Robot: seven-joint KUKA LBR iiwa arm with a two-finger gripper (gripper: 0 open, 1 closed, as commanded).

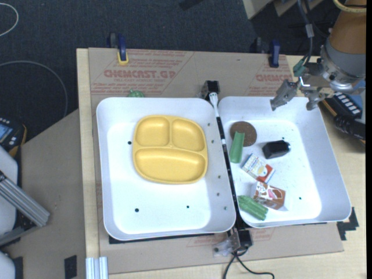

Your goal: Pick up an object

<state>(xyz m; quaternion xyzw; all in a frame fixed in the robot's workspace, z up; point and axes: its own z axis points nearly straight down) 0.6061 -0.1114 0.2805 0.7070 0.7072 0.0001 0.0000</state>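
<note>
The tool (pixel 297 97) is hovering with fingers spread wide, holding nothing, over the right bin (pixel 325 156) near the tabletop's far right corner. A black object (pixel 275 149) is lying mid-bin.

The arm (pixel 349 31) shows an orange band above a grey metal wrist; its gripper (pixel 297 96) has two grey fingers, with dark cables nearby.

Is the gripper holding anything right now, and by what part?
Nothing is held. The gripper hangs open above the right bin's far edge, with no object between its fingers.
</note>
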